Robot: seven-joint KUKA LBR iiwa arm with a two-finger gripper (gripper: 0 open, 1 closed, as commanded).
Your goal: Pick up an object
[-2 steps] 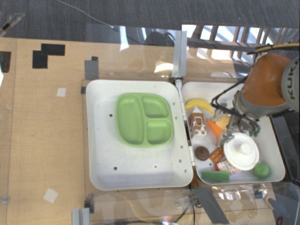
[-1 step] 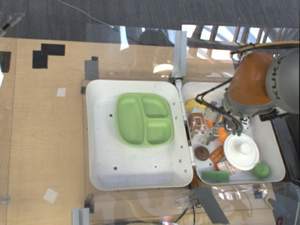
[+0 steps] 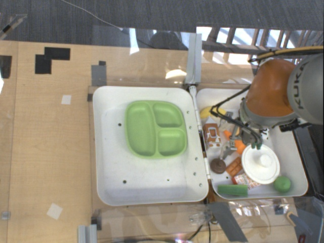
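From above, the wooden worktop (image 3: 45, 151) carries 2 shallow white bins side by side. The left bin (image 3: 147, 191) holds a green divided plate (image 3: 155, 128) with 3 compartments, lying flat near the bin's middle. The right bin (image 3: 298, 156) is crowded with small objects: a white round lidded dish (image 3: 260, 164) toward its near right, a green ball (image 3: 282, 184) in the near right corner, a green cucumber-like piece (image 3: 233, 190) along the near wall, a brown round piece (image 3: 218, 165) just left of an orange block (image 3: 234, 166), and a yellow item (image 3: 204, 113) at the far left corner. The grey arm with its orange band (image 3: 271, 87) reaches in from the right and hangs over the right bin; the claw (image 3: 246, 137) sits low among the objects, just beside the white dish and an orange piece (image 3: 239, 146). Whether it is open, closed or gripping anything I cannot tell, since the wrist hides its tips.
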